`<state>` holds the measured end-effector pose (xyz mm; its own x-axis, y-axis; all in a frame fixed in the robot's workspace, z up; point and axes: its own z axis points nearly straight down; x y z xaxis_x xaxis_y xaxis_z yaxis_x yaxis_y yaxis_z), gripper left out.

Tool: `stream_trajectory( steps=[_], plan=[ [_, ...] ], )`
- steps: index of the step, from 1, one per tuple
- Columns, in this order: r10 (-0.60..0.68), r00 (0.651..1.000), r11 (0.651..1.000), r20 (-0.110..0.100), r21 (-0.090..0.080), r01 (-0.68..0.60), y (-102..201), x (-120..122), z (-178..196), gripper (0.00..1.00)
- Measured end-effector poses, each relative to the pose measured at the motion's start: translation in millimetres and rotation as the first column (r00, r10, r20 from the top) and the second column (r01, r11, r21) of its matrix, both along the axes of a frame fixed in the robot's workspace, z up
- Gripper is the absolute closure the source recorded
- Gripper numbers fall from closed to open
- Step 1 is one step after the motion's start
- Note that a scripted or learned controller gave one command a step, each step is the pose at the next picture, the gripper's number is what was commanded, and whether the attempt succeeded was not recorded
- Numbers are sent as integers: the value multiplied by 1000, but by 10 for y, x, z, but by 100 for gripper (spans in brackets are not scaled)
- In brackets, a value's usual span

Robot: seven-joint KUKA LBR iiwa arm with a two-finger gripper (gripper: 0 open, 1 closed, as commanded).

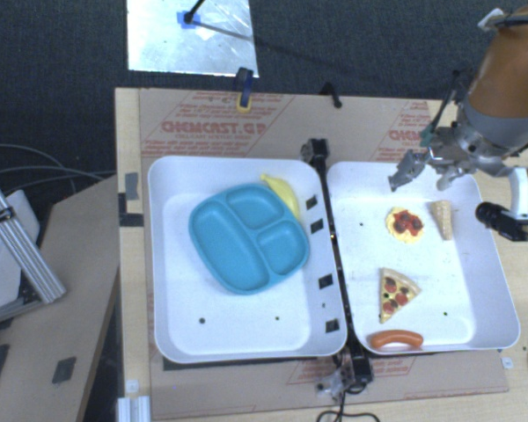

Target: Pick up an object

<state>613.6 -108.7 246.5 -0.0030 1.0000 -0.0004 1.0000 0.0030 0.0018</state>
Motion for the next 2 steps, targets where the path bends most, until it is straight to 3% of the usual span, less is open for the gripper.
stream_trajectory(
  steps=[1, 2],
  plan=[
    [-6, 1000, 1000, -18, 2, 6, -96, -1330, -1516, 0],
    [3, 1000, 1000, -2, 3, -3, 276, -1161, -1629, 0]
  ],
)
